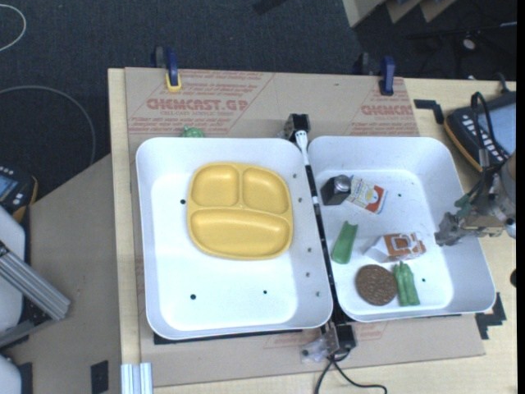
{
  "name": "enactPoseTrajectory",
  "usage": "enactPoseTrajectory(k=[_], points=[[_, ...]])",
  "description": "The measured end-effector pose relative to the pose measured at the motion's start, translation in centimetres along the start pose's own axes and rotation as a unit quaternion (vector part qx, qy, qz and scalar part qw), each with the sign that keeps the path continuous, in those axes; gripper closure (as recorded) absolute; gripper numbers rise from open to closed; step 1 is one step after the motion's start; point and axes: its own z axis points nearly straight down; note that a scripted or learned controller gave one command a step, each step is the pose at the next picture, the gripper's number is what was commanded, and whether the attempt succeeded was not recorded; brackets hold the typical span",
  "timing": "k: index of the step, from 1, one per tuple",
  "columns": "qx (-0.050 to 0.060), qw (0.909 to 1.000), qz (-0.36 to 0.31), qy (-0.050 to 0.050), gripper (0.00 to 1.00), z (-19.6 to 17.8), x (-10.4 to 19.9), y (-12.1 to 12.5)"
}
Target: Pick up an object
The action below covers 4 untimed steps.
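Camera view puts the gripper [449, 230] at the right-hand white plastic bin's [459, 175] rim, holding nothing; whether it is open or closed I cannot tell. Nearest it lie an orange-and-white flat packet [404, 245], then a green stick [406, 285] touching a round brown disc [376, 285]. That crowding could spoil a grasp.

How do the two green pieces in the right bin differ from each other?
The upper green piece lies by the bin's left wall, apart from other items; the lower green piece lies right beside the brown disc. The upper one leans top-right; the lower one runs nearly straight up the view. The upper looks slightly longer. Both are green, elongated and lying flat in the right bin.
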Motion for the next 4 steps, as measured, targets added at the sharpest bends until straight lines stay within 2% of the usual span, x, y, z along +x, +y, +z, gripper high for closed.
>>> enactPoseTrajectory(k=[1,2,3,4], points=[[0.001,1.0,-0.006,0.001,1.0,2.5,15.6,0.0],[-0.004,1.0,-0.004,0.0,1.0,-3.2,20.2,0.0],[-0.005,1.0,-0.005,0.0,1.0,-8.3,27.8,0.0],[-0.002,1.0,-0.002,-0.001,0.0,-8.0,27.5,-0.1]])
